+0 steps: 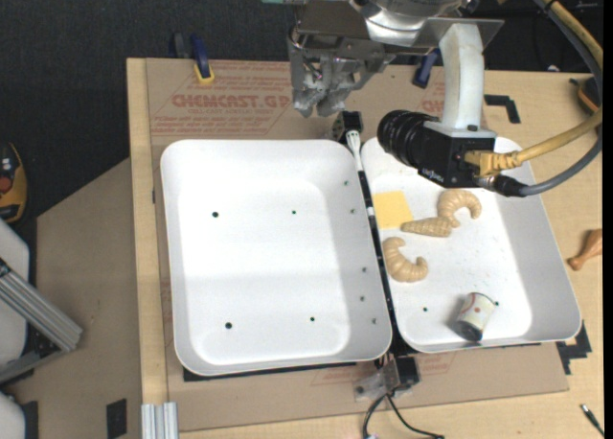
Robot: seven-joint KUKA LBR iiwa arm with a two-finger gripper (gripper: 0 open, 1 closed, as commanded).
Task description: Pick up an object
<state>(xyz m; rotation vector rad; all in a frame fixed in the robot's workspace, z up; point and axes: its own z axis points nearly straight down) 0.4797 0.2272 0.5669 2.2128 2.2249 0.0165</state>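
Camera view: a black cylindrical unit (421,145) on the arm overhangs the right white bin (536,265), near a yellow square slice (392,207) and three pale tan curled pastries (406,263). A small white-and-black cup (473,314) lies tipped. Tool (321,92): grip state unclear.

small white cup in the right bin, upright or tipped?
Tipped. The white cup lies on its side near the right bin's front edge, its side wall facing up, dark end toward the rim.

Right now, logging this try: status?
Gripper above bins' far edge, nothing held. Croissants, yellow square, small cup in right bin. Nothing blocking.
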